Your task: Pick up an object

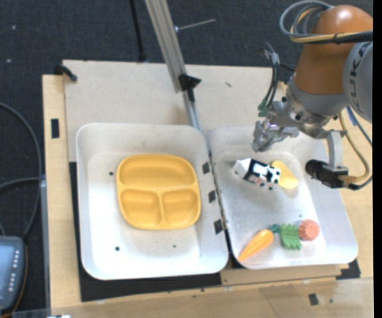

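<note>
At the near edge of the right bin lie an orange toy carrot, a green ridged piece touching its blunt end, and a reddish-pink round piece just beside that; what the last two are is hard to make out. Level with them, the left bin bears a yellow three-compartment tray. Farther back in the right bin lies a black-and-white cow-patterned toy, tilted, with a pale yellow piece touching its right side, partly hidden behind it. Just beyond the cow toy hangs the gripper, pointing down, small and blurred; whether its fingers are spread or closed cannot be told, and nothing shows between them. The arm's grey wrist and orange band rise behind, cut off at the right. An aluminium rail slants away beyond the bins.
</note>
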Action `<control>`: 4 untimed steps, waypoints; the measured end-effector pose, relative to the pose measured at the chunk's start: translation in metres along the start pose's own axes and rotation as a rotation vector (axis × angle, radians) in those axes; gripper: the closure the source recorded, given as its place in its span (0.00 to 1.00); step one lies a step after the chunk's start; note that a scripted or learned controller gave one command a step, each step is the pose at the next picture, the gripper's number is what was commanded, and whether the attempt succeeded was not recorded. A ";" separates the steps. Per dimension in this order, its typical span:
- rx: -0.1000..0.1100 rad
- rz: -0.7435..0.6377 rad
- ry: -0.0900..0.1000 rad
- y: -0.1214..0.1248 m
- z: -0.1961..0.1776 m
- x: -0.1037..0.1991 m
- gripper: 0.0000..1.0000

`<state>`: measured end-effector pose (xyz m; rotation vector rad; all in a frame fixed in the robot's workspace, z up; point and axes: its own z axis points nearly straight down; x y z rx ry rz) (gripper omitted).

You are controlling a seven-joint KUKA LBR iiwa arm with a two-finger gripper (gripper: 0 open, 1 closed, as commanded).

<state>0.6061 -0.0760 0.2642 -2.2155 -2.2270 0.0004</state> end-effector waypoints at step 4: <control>-0.001 0.003 0.002 -0.053 0.003 0.136 0.00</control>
